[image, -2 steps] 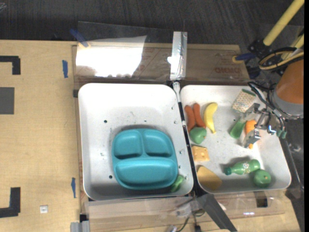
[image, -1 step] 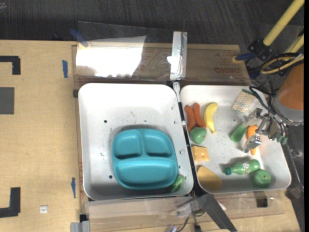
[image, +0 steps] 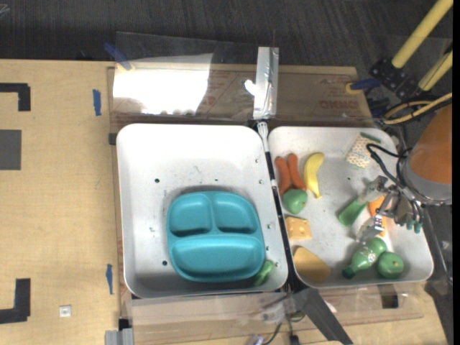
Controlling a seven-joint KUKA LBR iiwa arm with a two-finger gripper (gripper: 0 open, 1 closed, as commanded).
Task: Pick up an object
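The gripper (image: 381, 210) is seen low over the right bin's (image: 338, 139) right edge, among green toy vegetables (image: 353, 210); its grasp cannot be told.

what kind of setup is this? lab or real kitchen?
Likely a robot lab bench, not a kitchen: two white bins on a taped board, toy food like a banana, and the arm's tool with loose cabling.
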